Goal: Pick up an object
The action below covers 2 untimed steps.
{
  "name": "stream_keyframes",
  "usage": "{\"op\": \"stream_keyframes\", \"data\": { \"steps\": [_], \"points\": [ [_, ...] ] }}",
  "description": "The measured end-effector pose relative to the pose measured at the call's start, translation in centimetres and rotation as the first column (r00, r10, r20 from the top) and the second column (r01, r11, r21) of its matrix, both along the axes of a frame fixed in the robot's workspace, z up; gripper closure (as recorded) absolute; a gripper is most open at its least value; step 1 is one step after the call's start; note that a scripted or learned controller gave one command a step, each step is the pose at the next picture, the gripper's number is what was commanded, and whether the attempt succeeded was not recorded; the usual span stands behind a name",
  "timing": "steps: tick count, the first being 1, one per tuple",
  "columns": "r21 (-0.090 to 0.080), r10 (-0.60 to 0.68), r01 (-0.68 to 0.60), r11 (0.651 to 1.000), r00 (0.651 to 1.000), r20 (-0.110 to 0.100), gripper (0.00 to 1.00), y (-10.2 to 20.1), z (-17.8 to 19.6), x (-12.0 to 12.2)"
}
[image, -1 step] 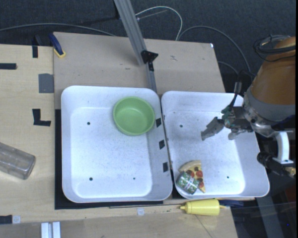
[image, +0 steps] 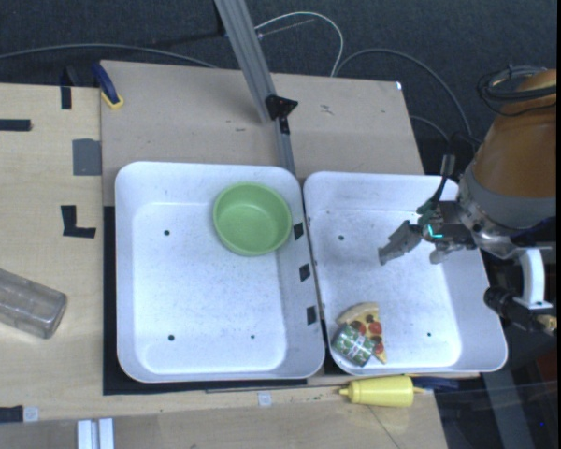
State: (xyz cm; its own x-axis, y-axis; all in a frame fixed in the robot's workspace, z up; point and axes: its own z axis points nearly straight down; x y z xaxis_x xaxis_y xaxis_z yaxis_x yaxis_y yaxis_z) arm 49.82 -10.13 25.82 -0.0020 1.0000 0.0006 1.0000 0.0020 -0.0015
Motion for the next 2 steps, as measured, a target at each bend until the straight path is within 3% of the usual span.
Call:
{"op": "stream_keyframes", "data": {
  "steps": [2],
  "points": [
    [0.001, -0.001, 0.001, 1.0, 1.0, -0.008, 0.0, 0.6, -11.1, -1.0]
  ]
}}
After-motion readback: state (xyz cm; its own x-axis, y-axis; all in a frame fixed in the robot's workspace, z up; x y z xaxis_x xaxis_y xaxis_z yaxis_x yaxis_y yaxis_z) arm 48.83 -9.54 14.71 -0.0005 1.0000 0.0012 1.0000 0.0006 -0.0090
